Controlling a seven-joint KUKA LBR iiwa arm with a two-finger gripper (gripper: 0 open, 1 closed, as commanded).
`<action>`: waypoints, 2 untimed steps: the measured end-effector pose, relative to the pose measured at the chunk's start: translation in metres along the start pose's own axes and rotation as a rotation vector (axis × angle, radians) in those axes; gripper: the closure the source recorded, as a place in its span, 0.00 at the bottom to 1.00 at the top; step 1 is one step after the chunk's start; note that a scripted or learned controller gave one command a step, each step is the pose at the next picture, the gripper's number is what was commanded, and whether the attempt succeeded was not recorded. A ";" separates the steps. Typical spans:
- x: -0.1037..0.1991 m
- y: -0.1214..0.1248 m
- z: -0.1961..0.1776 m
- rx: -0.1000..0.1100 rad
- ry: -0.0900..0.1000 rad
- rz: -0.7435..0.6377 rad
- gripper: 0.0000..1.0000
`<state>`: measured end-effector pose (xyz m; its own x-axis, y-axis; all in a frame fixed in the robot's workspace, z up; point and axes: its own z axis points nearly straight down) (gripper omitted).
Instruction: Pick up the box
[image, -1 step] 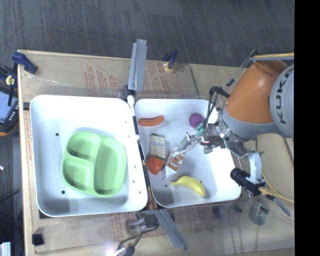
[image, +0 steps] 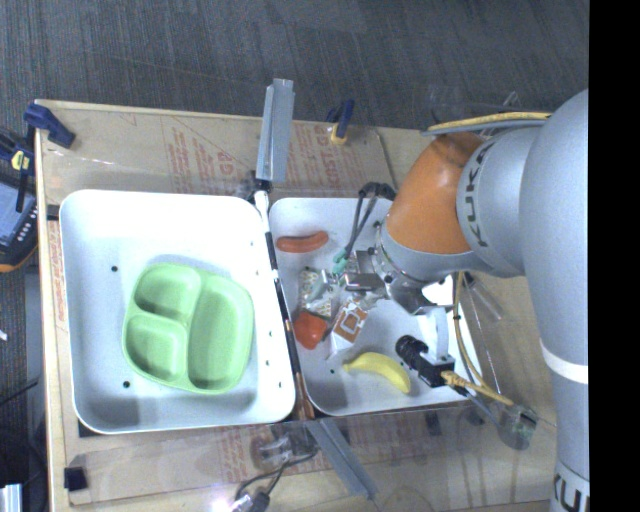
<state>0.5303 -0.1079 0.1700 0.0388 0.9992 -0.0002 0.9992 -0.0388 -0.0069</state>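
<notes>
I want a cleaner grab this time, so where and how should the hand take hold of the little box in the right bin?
Grip the box across its two long edges, coming from above. It lies tilted between the tomato and banana, so its sides look crowded.

Smooth glossy white plastic for both bins (image: 90, 300); matt green plastic for the divided tray (image: 188, 327) inside the left one. Printed cardboard for the box (image: 350, 322). Bare wood for the bench (image: 180, 145).
</notes>
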 end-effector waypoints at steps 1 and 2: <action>0.005 0.035 0.077 -0.008 -0.012 -0.003 0.00; 0.008 0.035 0.068 -0.005 -0.009 -0.009 1.00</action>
<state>0.5650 -0.1011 0.1019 0.0298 0.9995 -0.0094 0.9996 -0.0298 -0.0017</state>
